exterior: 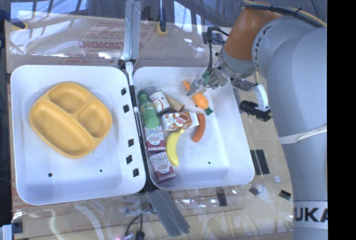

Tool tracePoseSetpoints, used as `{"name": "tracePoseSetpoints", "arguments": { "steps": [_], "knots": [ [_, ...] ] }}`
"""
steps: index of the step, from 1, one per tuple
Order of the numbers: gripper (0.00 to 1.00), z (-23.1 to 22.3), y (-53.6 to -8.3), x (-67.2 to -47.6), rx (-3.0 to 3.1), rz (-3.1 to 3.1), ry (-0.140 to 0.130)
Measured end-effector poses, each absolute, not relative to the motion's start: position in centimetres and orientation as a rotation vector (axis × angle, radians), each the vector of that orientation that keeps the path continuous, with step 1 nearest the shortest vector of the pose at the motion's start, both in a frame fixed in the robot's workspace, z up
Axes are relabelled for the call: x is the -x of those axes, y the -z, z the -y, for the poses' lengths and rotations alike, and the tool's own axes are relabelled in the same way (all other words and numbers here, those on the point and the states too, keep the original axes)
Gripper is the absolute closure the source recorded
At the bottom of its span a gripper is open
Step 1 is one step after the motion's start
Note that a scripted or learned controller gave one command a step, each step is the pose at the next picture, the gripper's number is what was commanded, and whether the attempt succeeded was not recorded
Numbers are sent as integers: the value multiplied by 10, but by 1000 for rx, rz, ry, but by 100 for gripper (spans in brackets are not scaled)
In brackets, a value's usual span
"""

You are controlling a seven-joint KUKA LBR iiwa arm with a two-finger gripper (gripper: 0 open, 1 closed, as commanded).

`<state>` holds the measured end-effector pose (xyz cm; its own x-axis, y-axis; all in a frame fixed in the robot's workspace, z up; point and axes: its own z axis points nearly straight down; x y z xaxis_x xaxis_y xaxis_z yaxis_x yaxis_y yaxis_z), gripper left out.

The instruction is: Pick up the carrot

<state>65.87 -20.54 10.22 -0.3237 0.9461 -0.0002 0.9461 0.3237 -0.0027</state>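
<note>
Gripper [201, 84]: low in the right bin [236, 164]; grip cannot be told.
Carrot [200, 101]: just below the gripper, not lifted.
Left: 1 grab, 1 lift.

- Two white bins: the left bin [22, 178] and the right bin [233, 161].
- One yellow divided plate [69, 118].
- One carrot [200, 101].
- One banana [173, 147].
- One green bottle [148, 113].
- One sausage [199, 128].
- One can [159, 101].
- Three printed packets, at [179, 120], [154, 138] and [161, 166].
</note>
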Motion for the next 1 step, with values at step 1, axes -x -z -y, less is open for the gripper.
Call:
{"name": "tracePoseSetpoints", "arguments": {
  "steps": [1],
  "knots": [
    [100, 171, -204, -657, 2051, 2380, -1]
  ]
}}
